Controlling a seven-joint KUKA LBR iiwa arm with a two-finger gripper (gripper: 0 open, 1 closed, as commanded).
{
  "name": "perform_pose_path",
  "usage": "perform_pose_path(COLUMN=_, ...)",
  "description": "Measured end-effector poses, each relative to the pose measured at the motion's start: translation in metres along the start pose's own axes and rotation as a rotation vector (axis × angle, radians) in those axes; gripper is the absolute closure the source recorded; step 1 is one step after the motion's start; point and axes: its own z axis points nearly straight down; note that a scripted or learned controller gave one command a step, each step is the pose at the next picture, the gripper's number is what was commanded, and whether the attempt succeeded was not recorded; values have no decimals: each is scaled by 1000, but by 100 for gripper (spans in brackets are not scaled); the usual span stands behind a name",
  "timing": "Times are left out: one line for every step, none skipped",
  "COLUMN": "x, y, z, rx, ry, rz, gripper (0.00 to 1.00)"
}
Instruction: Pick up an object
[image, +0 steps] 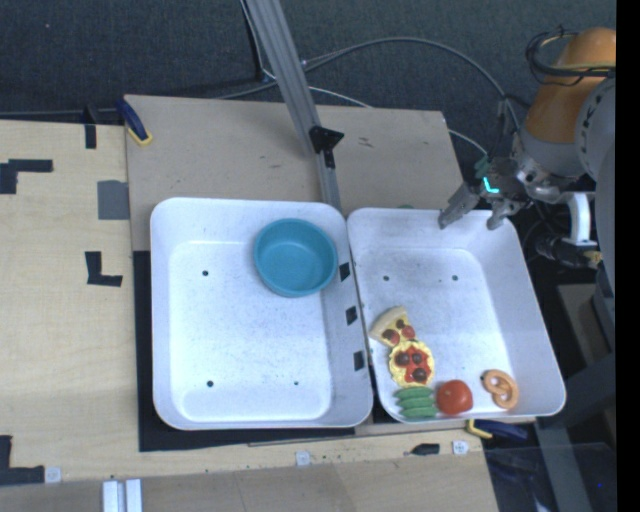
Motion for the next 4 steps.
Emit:
perform_pose_path(x=0, y=0, z=0, rx=0, ry=0, rz=0, gripper=0)
perform_pose_path(x=4, y=-4, z=63, rx=5, ry=1, rz=0, gripper=0)
perform_pose_path(x=5, y=-5, z=107, rx=3, ry=0, rz=0, gripper=0)
perform_pose_path(x=5, y=-4, z=94, rx=0, ry=-1, rz=-1, gripper=100)
